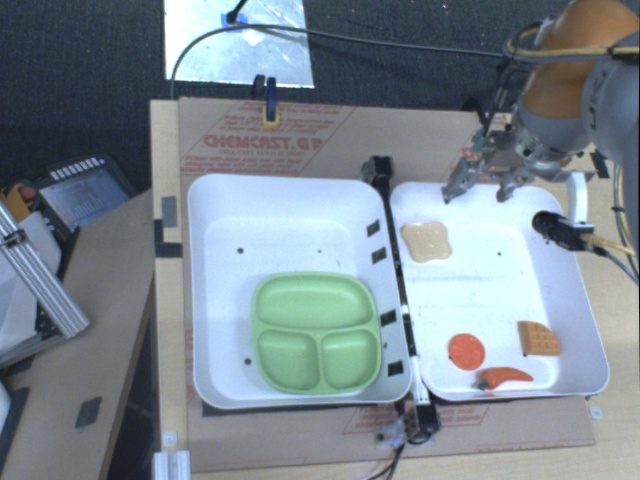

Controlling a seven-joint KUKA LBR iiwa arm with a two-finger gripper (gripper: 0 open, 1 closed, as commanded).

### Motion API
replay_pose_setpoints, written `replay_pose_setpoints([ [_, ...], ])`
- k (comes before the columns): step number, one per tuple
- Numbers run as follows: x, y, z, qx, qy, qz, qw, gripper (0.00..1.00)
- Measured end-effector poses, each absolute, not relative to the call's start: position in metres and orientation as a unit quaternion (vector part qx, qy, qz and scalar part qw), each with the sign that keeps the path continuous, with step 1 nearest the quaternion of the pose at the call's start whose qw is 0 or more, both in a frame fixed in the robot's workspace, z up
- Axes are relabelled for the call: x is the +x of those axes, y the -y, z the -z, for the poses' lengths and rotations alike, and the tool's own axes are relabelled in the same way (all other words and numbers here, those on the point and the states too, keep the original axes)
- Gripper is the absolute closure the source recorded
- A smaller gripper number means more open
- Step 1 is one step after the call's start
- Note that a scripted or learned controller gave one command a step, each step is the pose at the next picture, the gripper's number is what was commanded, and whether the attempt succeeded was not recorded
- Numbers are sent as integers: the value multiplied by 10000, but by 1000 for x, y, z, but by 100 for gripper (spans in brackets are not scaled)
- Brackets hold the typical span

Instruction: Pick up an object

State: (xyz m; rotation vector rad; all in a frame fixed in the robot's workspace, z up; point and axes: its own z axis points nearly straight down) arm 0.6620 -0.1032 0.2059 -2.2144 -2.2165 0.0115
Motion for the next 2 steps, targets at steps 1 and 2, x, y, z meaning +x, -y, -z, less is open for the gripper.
replay_pose_setpoints([
  [1, 665, 103, -214, -7061, 7081, 3, -6, 0],
  [2, 665, 102, -151, -7062, 7080, -9, 9, 0],
])
